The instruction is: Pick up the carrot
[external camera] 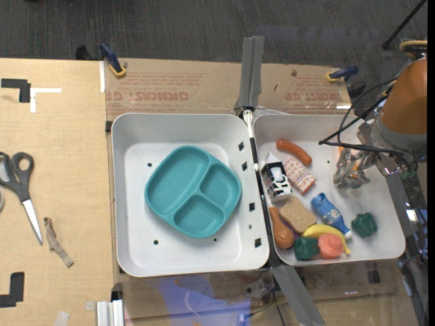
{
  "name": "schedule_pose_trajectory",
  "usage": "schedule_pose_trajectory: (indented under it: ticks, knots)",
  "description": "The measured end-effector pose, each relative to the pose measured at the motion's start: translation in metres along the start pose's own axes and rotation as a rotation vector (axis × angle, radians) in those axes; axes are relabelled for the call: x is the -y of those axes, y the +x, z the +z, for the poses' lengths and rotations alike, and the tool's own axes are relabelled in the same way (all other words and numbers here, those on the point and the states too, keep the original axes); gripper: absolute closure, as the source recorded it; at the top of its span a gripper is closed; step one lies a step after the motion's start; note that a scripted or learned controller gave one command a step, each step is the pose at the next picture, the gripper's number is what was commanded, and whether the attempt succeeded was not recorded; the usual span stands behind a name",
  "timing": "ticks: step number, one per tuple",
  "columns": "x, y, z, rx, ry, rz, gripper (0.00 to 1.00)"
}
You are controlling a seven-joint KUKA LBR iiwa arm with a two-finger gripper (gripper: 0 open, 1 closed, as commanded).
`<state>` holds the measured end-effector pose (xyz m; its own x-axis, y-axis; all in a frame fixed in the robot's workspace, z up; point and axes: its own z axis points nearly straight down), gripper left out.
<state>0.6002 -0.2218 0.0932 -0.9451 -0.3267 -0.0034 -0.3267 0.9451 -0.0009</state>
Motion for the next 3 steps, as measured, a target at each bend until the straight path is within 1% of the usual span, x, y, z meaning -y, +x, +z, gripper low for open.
schedule_pose_trajectory:
  ticks: [1,2,3]
  knots:
    - [-0.044,-0.021,-0.081,0.003,0.001,-0.123,1.0]
    - [-0.019,0.032,-0.062,0.0,-0.001,-0.287,1.0]
    - [-0.057,0.035,-0.127,0.002,-0.001,-0.548,1.0]
